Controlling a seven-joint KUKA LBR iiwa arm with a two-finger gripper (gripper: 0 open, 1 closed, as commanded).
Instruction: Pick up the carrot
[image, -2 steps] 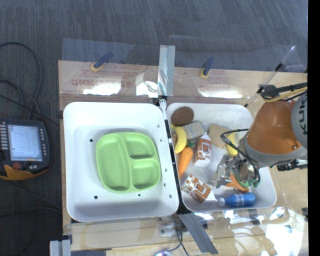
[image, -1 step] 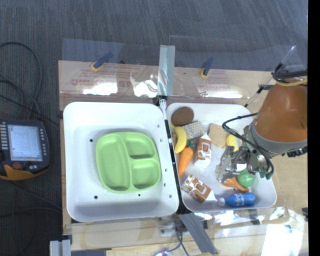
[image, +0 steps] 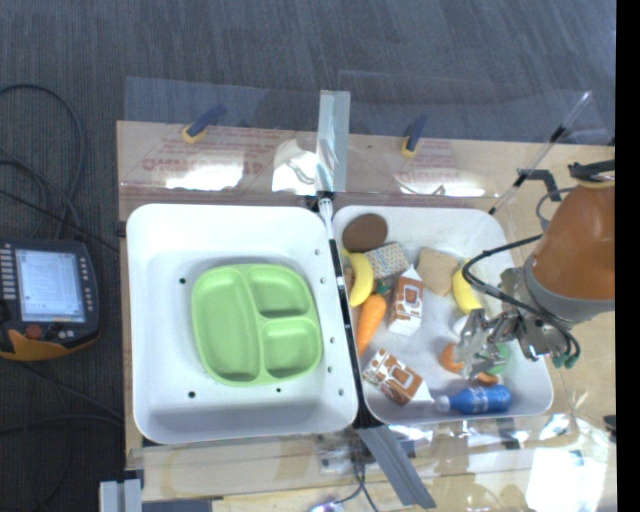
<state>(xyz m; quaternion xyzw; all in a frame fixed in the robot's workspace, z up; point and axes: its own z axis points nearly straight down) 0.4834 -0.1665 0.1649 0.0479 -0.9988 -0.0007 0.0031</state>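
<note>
Overhead view of both bins. The pincer (image: 478, 345) hangs low over the right bin (image: 470, 222), its metal fingers tangled visually with a small orange item (image: 455, 360) beneath them; whether the jaws are spread or closed, or grip anything, cannot be told. The carrot (image: 369, 320) lies well to the pincer's left, near the divider between the bins, tilted, just below a banana (image: 358, 279). A second banana (image: 464, 290) sits just above the pincer, partly hidden by a black cable. A blue bottle (image: 480, 401) lies just below it. The arm's orange band (image: 585, 245) is cut off at the frame edge. Far left, a green tray (image: 255, 322) rests in the left bin (image: 160, 300).
</note>
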